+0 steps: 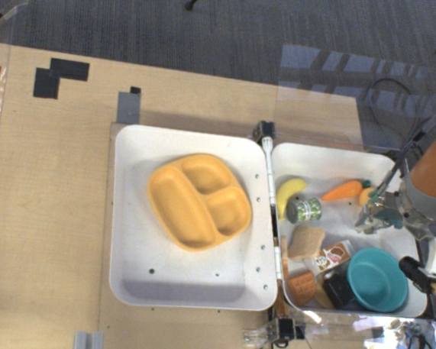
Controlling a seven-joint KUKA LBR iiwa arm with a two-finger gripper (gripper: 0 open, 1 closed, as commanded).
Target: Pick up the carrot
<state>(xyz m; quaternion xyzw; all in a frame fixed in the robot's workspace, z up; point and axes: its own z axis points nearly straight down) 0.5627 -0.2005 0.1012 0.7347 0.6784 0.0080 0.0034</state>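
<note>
Carrot (343, 190) lies in the right bin (335, 155), beside a can (304, 210) and banana (290, 193). Fingers (373, 215) hover nearby; their opening cannot be told.

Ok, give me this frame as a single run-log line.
carrot: in right bin, far side, not held | gripper: low, right of carrot | yellow divided plate: left bin

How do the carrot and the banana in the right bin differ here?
The carrot is orange with a green top; the banana is plain yellow. The carrot tapers straight to a point, the banana curves. The carrot lies nearer the gripper than the banana. Both rest in the right bin.
</note>
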